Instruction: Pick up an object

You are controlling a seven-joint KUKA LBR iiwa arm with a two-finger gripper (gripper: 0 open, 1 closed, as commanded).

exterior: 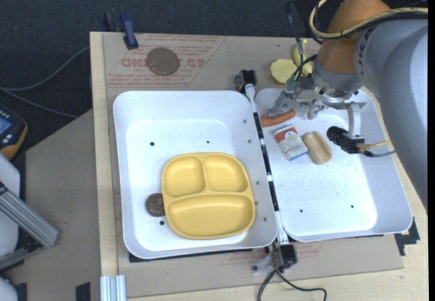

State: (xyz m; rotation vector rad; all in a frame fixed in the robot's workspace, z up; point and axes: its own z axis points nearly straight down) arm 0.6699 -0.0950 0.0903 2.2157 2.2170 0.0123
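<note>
Left bin (146,126): a yellow divided plate (206,194) lies flat in the near half, showing three compartments. A small brown round piece (155,205) sits on the bin floor against the plate's left edge.

On the cardboard bench top (109,225) behind this bin there is a brown disc (162,60), with a blue clip (128,31) at the far-left corner.

Right bin (326,204): the loose things crowd its far-left corner.
- An orange piece (277,117) lies flat near the dividing rim, slightly tilted.
- A small red-and-white box (290,143) lies just nearer than it.
- A tan cylinder (317,147) lies on its side just beside the box.

The gripper (299,101) hangs low over that corner, at the orange piece's right end. Contact can't be made out. Whether the gripper is open or closed, or has hold of anything, I cannot tell.

A yellow lump (282,70) sits on the bench behind the right bin. The arm (391,55) enters from the right.
</note>
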